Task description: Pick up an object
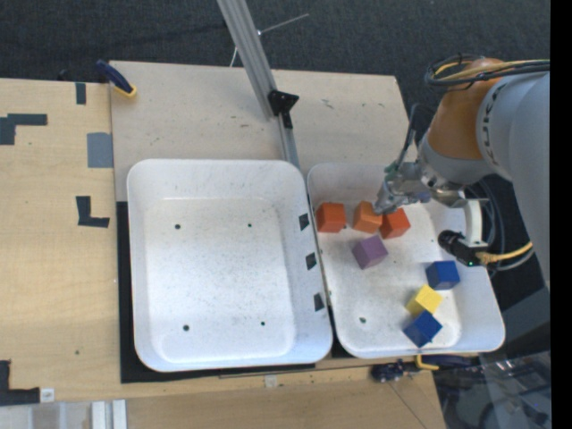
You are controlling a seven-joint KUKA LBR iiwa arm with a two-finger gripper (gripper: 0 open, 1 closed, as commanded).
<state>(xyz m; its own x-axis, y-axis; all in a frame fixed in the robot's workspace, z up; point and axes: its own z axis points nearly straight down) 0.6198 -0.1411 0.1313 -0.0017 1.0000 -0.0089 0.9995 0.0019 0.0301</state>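
Note:
The right bin (465,333) holds several small blocks. An orange cube (332,217) lies near its left wall, with a lighter orange block (365,217) and a red-orange block (396,223) just to its right. A purple block (369,252) lies below them. Two blue blocks (442,274) (423,328) and a yellow block (428,299) sit toward the near right corner. My gripper (391,200) hangs low over the gap between the lighter orange block and the red-orange block, touching or nearly touching them. I see nothing lifted.
The left bin (143,239) sits beside the right one, their walls meeting in the middle. A slanted metal pole (255,56) crosses the bench behind the bins. The arm's grey body and orange band (460,123) loom over the right bin's far right corner.

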